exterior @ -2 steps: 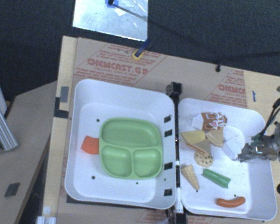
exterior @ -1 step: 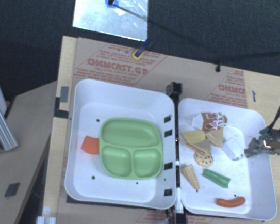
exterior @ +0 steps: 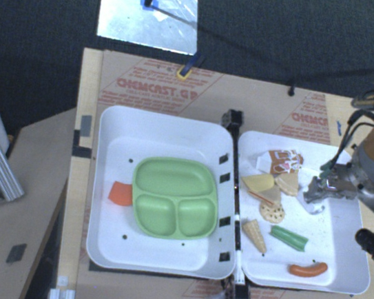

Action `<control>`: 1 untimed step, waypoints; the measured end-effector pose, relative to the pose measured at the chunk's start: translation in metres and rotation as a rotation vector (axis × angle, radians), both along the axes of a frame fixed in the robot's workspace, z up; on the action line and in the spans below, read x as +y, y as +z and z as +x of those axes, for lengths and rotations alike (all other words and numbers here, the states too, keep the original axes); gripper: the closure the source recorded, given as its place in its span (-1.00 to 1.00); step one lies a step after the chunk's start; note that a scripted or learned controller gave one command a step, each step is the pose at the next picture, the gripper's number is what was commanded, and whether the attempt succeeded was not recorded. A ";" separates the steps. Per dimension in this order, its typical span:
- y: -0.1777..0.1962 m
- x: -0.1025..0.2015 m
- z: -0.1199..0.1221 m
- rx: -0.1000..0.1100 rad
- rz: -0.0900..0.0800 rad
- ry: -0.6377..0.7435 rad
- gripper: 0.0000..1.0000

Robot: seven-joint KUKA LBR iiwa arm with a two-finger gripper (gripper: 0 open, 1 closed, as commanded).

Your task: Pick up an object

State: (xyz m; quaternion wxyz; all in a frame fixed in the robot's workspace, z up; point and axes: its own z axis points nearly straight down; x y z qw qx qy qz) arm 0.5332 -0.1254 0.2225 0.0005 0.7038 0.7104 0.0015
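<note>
Gripper hanging low over right bin, by its upper right; jaw opening impossible to tell. Toy food lying left and below: cheese wedge, cookie, green bean, sausage. Green tray sitting in left bin.

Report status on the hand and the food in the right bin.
Hand low over right bin, nothing seen held. Nearest items: cookie, green bean, sausage. Green plate in left bin, out of the way.
</note>
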 end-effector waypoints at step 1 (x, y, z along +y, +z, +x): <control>-0.005 0.053 0.014 0.001 0.000 0.001 1.00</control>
